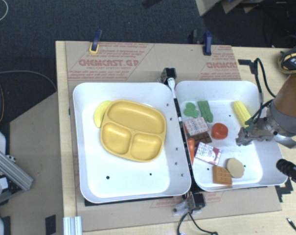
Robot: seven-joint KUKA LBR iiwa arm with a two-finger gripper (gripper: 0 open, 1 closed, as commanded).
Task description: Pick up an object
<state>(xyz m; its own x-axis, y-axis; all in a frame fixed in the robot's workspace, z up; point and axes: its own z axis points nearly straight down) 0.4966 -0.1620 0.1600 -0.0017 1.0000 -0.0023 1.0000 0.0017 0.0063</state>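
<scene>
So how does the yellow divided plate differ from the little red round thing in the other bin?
The yellow divided plate is far larger than the red round thing. The plate is shallow with three compartments; the red one is a small plain rounded shape. The plate lies in the left bin, the red one in the right bin among other small items. Both lie clear of the gripper.

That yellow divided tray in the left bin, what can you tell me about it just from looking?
The yellow tray looks like smooth moulded plastic, rounded at the corners, with three hollows: one long one across the far side and two smaller ones nearer the camera. It lies flat and face up on the floor of the left bin, turned at a slight angle. A yellow banana-like piece pokes out from under or beside its left edge.
</scene>
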